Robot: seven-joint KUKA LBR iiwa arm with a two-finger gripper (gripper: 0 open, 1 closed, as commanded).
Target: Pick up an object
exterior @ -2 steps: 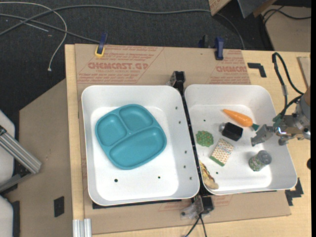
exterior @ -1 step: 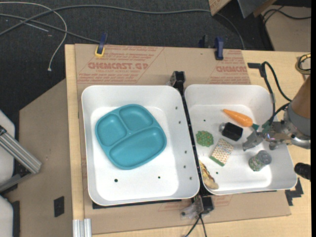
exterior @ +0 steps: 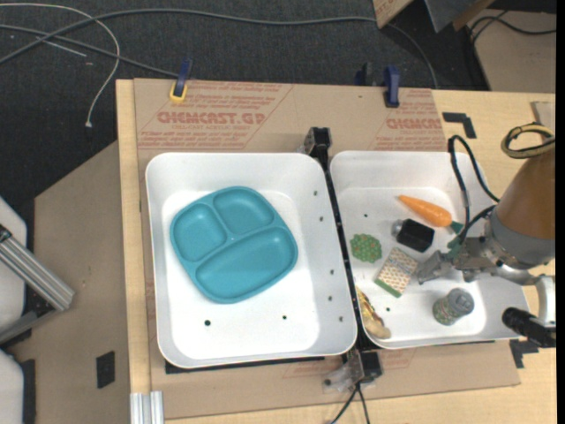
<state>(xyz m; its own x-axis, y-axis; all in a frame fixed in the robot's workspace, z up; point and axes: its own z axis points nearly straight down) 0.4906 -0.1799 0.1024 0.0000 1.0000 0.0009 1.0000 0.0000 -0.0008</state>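
The right bin (exterior: 353,184) holds several small objects. An orange carrot (exterior: 425,209) lies near its back, with a black block (exterior: 413,234) just in front of it. A green round piece (exterior: 365,247) and a patterned flat card (exterior: 396,273) sit toward the bin's left. A grey cylinder (exterior: 454,306) stands near the front. A yellowish-brown item (exterior: 374,316) lies at the front left corner. My gripper (exterior: 439,267) reaches in from the right, low over the bin, between the black block, the card and the grey cylinder. Nothing shows in its grasp.
The left bin (exterior: 168,307) holds a blue divided plate (exterior: 233,243). A black clamp (exterior: 317,140) sits where the two bins meet at the back. The arm's orange band (exterior: 534,203) looms over the right bin's right side, with a black cable (exterior: 468,179) arching over the back.
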